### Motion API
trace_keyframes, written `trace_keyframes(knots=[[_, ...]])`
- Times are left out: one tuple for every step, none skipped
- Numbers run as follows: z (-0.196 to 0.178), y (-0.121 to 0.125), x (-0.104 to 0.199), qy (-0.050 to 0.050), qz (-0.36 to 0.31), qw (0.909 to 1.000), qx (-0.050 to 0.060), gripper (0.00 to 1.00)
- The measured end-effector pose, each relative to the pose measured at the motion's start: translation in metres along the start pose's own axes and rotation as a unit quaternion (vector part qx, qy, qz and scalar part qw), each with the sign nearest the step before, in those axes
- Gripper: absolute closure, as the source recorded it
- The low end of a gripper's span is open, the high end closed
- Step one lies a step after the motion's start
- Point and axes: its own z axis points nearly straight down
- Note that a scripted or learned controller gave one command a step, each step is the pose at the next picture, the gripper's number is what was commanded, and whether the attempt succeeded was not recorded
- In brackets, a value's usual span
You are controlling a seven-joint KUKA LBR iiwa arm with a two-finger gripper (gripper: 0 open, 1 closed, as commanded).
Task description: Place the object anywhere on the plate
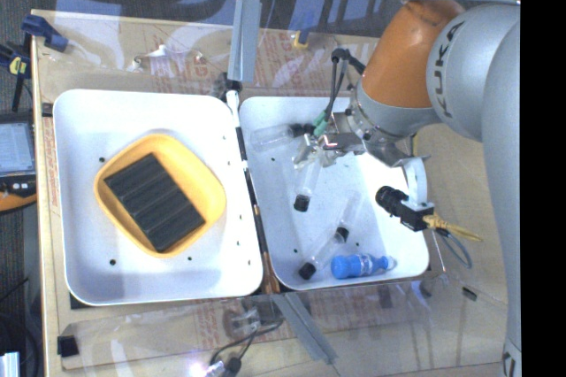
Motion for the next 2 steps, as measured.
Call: trace_keyframes(knots=[[0.0232, 0.0135, 0.0711, 0.001, -0.089, 0.996, 0.001, 1.0], [0.0231, 0.0135, 0.0708, 0.001, -0.089, 0.996, 0.001, 0.0]])
